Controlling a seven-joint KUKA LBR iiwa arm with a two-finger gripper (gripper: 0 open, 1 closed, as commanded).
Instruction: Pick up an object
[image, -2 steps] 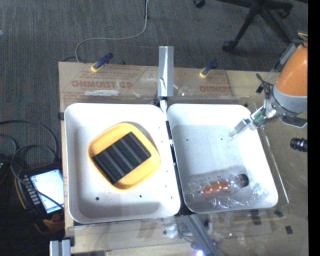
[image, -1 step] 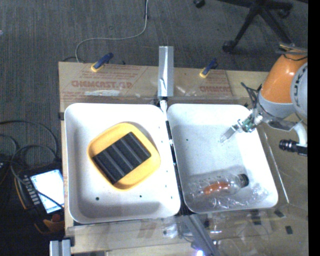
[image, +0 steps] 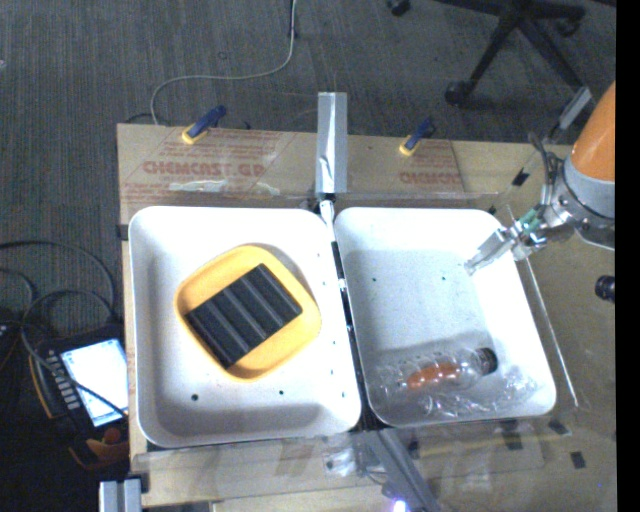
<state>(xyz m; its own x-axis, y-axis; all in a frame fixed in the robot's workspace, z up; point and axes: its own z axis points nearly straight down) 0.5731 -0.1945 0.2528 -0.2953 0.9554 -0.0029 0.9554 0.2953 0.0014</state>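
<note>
Two bins: sitting side by side, mid-frame.
Left bin: holding a yellow tray with black ribbed insert.
Right bin: holding a clear bottle lying at lower right.
Gripper: hovering over upper right rim, carrying nothing; finger spacing not discernible.

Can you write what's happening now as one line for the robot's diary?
gripper: above right bin | bottle: lying in right bin | yellow-black object: left bin

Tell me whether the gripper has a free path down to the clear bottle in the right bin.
Probably yes. The gripper hangs above the right bin, and the clear bottle lies uncovered near its front wall, with nothing between them.
</note>
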